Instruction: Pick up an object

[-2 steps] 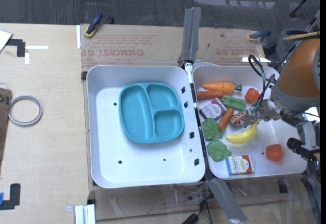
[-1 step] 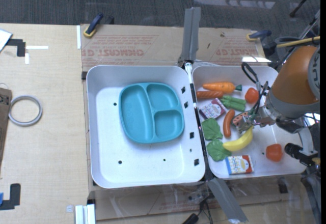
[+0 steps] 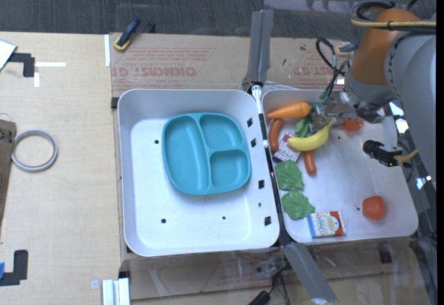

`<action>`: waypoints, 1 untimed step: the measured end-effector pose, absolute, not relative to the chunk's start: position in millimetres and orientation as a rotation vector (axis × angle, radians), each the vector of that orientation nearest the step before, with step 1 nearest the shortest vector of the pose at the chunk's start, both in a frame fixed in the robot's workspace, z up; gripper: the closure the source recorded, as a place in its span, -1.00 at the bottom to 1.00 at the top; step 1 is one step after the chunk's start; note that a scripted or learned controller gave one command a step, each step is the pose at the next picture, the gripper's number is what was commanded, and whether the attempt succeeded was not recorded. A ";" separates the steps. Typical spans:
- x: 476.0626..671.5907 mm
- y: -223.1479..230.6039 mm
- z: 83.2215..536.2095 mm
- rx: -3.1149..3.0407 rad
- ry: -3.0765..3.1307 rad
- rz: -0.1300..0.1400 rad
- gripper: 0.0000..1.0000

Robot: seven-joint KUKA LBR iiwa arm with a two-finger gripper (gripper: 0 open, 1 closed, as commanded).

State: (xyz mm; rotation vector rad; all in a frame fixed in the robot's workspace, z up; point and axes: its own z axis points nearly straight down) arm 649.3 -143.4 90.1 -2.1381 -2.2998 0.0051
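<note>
Gripper (image 3: 325,115) low over the right bin's (image 3: 399,227) far left part, at the banana (image 3: 310,140).

Whether its fingers are apart or together cannot be told. The banana lies just under it, between a carrot (image 3: 289,111) and a green leaf (image 3: 288,175). A tomato (image 3: 374,207) sits well apart; a blue tray (image 3: 206,153) fills the left bin (image 3: 139,220).

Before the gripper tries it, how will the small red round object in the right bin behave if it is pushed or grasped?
The red round object looks ball-shaped, so it would probably roll when nudged. It lies alone on the right bin floor, so nothing nearby would stop it. Its smooth curved sides might slip from two fingers.
</note>
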 end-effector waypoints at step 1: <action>647.3 -101.9 225.4 -2.299 -2.140 0.005 1.00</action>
